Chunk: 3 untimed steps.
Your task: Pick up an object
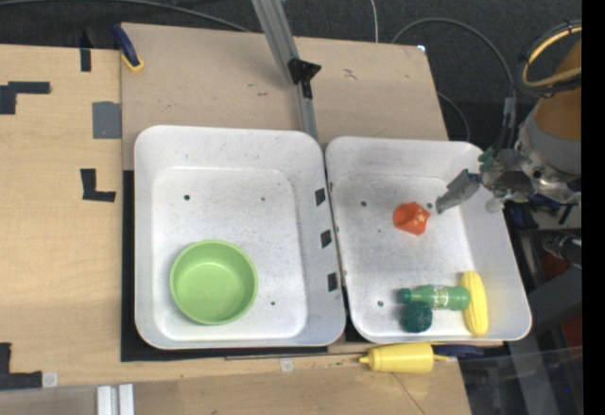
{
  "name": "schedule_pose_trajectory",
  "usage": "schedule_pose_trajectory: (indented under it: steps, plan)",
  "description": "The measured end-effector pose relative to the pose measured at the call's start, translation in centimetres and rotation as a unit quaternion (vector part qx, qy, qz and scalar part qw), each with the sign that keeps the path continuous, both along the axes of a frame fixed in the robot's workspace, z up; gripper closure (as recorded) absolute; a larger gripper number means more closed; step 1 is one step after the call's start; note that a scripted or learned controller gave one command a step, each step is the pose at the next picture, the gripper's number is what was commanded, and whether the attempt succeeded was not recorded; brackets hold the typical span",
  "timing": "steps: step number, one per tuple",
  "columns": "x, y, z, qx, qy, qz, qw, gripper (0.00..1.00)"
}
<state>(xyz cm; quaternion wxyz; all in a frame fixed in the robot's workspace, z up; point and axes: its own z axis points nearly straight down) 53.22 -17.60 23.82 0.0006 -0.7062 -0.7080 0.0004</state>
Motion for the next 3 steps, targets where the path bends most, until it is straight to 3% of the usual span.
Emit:
schedule_pose_trajectory:
  steps: [1,3]
  plan:
    - [0.0,0.0,0.0,0.0000,0.000,0.000,1.0000,0.00]
    - [-0.2,1.3,-9.1,0.0002,0.002,-0.001,1.0000,0.00]
